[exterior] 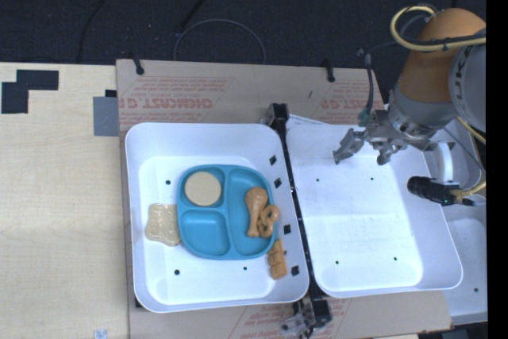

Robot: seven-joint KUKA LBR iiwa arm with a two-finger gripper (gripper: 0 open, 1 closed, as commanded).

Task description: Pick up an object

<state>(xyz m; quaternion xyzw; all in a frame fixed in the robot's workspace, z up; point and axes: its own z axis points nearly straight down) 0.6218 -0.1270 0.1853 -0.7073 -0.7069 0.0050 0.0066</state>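
A: Lying in the left bin [143,171], a blue sectioned plate [208,238] carries the pickable things. What sits on it?

B: A round tan disc [202,188] fills its compartment at eleven o'clock, and a tan drumstick-shaped piece [255,209] lies in the three o'clock compartment with a pretzel-like piece [270,218] touching it.

A: And off the plate?

B: A pale bread-like piece [163,224] rests on the bin floor just beside the plate's nine o'clock edge. A small brown piece [276,260] lies at the plate's five o'clock corner, near the bin wall.

A: Where are the jaws?

B: The jaws [366,148] hang over the twelve o'clock end of the right bin [397,266], well apart from the plate. They stand spread wide, with nothing between them.

A: Underneath everything?

B: Brown cardboard [206,91] on the bench [55,194].
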